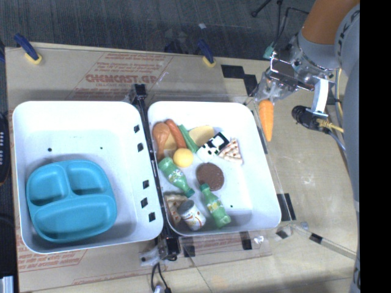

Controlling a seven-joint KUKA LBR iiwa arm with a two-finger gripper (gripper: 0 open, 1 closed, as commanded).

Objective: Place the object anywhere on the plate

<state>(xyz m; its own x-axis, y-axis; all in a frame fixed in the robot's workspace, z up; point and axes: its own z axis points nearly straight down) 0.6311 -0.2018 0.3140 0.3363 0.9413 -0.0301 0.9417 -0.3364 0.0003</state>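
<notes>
Above the right bin's (259, 163) far right corner, jaws (266, 100) clamped on carrot (266, 119), hanging upright; blue plate (70, 197) in left bin (36, 118).

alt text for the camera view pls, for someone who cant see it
A grey robot arm reaching in from the right holds an orange toy carrot in its gripper above the right rim of the right bin, which holds a pile of toy food. The left bin holds a blue divided plate.
</notes>
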